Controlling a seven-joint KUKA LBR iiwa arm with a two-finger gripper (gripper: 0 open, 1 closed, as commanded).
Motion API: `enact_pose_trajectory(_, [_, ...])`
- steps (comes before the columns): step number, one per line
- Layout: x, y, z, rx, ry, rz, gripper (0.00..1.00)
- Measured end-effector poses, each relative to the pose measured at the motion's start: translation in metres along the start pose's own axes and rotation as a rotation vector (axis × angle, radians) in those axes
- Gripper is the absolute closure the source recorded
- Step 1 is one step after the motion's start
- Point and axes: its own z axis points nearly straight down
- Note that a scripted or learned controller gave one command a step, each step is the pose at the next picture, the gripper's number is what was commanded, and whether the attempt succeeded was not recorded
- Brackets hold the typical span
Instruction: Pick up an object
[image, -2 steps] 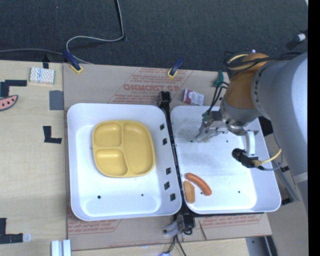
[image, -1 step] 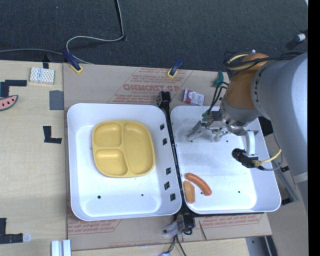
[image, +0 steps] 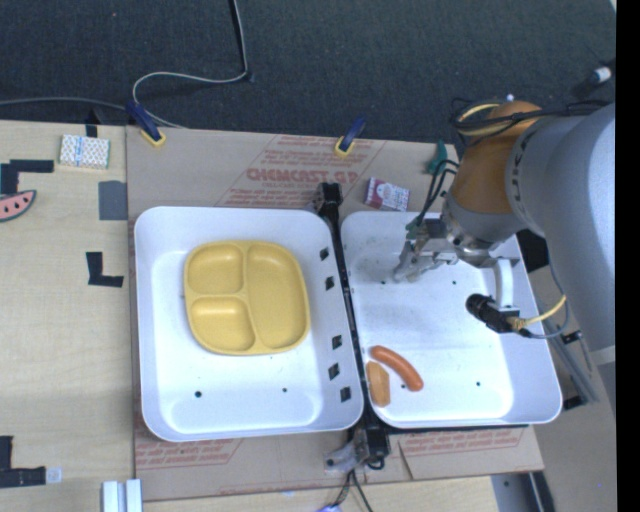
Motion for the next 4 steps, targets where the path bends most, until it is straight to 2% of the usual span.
enact_pose_trajectory(1, [0.000,0.000,0.000,0.000,0.000,0.000,0.00])
enact_pose_trajectory(2, [0.016,-0.016,0.029,0.001,-0.005,0.004,0.00])
enact_pose_trajectory(3, [0.016,-0.015,0.019,0.000,-0.005,0.004,1.00])
enact_pose_trajectory(4, [0.016,-0.016,0.019,0.000,-0.005,0.004,0.00])
